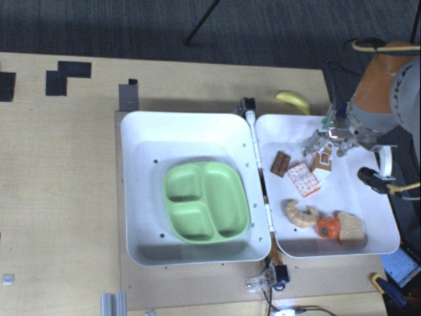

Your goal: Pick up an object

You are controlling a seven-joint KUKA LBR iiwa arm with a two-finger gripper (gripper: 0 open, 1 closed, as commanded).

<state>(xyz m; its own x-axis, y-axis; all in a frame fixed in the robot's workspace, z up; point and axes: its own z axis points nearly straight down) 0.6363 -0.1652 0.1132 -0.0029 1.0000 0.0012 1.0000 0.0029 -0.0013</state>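
My claw hangs over the back of the right bin, low above a small brown-and-white box that sits just under and toward the front of it; whether the claw is spread or pinched I can't tell, too much metal clutter. That box looks like the nearest target, its long axis approx diagonal across the bin. Beside it lie a flat red-and-white packet, glossy, and a dark chocolate bar, ridged. Near the front: a croissant, tomato, bread slice. The left bin holds a green 3-compartment plate, smooth plastic. A banana lies on the surface behind.
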